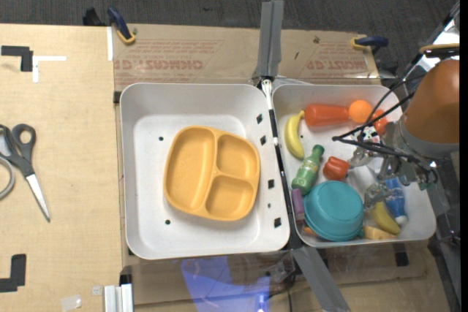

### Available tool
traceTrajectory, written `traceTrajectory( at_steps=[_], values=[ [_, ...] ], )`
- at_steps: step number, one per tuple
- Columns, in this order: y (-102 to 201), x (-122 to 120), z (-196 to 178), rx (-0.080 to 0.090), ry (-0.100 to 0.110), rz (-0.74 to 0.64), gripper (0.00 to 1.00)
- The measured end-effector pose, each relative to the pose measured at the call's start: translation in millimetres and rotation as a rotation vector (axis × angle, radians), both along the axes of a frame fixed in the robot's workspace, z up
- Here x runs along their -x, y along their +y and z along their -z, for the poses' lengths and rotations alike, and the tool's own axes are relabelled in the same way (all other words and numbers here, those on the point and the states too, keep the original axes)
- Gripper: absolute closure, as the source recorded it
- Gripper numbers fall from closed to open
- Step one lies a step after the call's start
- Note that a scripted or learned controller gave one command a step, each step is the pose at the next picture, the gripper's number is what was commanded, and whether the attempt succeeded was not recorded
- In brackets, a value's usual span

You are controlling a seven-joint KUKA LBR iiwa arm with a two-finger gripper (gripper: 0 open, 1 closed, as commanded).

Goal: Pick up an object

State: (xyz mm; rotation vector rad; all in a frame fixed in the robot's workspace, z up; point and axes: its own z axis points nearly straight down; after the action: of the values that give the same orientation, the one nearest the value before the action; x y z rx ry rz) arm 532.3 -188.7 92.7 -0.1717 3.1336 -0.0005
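Note:
My gripper hangs low over the right part of the right bin, beneath the arm's orange band. Directly under and around it lie a blue object and a small yellow banana. A red piece sits just to its left, and a teal bowl stands left and in front of it. Farther back are an orange carrot-like toy, an orange ball, a yellow banana and a green bottle. Cables and the wrist hide what lies right beneath the gripper.
The left bin holds a yellow divided plate. A purple item and a pale yellow wedge lie by the teal bowl. Scissors rest on the bench at far left. A grey bar stands behind the bins.

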Motion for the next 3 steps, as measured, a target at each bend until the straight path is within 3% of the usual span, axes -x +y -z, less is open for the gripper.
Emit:
traceTrajectory(
  at_steps=[1, 2, 3],
  values=[
    [-28.8, 36.9, 0.0, 0.0, 0.0, -0.067, 0.0],
    [8.1, -31.8, -0.1, -0.001, -0.002, 0.002, 0.0],
    [-33.0, 16.2, -0.5, 0.0, -0.001, 0.045, 0.0]
  ],
)
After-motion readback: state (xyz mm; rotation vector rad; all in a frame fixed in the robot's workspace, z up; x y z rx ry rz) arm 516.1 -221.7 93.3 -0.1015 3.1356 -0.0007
